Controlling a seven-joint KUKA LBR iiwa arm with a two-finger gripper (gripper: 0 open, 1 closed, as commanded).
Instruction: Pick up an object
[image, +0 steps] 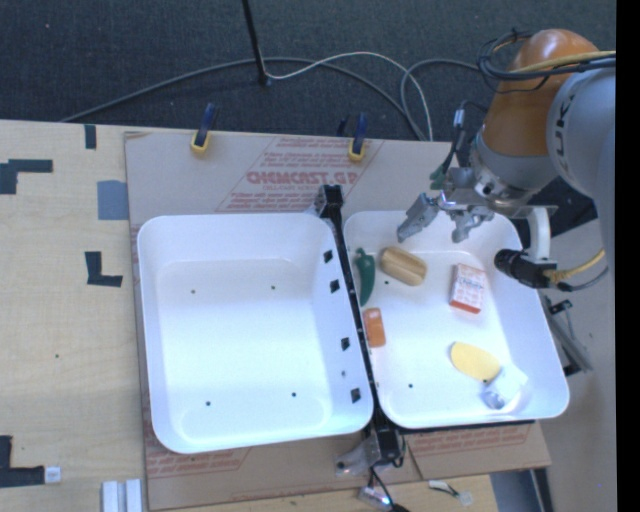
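Note:
My gripper (441, 226) hangs open over the back of the right bin (530, 330), its two grey fingers spread apart with nothing between them. Just below and left of it lies a tan bread-like roll (403, 265). A dark green item (364, 272) rests against the bin's left wall beside the roll. An orange-and-white small box (468, 288) lies to the right of the roll. A small orange block (374, 327) sits by the left wall, further forward. A yellow oval piece (474, 360) and a clear crumpled wrapper (500, 392) lie near the front right corner.
The left bin (240, 340) sits beside the right one, joined by a black divider with clips (345, 300). Both bins stand on a cardboard sheet (280, 175) held by two clamps at the back. Cables run across the dark floor behind.

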